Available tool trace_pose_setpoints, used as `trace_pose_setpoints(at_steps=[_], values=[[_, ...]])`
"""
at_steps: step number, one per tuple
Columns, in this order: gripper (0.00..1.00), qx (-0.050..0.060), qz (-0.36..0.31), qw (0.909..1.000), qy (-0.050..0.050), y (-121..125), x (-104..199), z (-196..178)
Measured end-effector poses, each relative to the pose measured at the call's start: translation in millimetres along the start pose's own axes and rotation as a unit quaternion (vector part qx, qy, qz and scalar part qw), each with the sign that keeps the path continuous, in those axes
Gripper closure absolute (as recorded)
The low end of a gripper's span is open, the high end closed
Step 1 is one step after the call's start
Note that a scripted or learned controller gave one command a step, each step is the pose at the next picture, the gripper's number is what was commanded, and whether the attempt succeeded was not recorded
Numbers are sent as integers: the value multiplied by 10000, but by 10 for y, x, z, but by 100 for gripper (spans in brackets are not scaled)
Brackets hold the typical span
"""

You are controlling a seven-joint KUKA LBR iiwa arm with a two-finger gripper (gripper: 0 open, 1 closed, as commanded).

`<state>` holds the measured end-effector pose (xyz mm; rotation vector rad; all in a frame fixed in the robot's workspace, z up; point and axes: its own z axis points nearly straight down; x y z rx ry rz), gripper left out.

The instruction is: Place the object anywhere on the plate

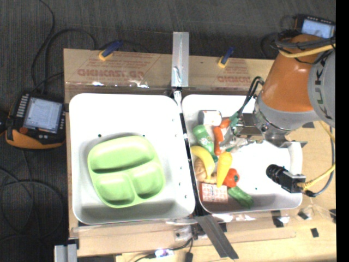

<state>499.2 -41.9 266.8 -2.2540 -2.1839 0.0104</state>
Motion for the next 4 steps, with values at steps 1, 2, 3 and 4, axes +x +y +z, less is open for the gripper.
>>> trace_pose_setpoints(at_steps=[1,2,3,4], values=[[100,38,-24,10000,-18,11,7,-55],[100,3,237,9997,-4,147,75,-215],[100,6,-875,9962,-1,15,804,119],[100,-5,-1419,9899,-13,500,1530,50]])
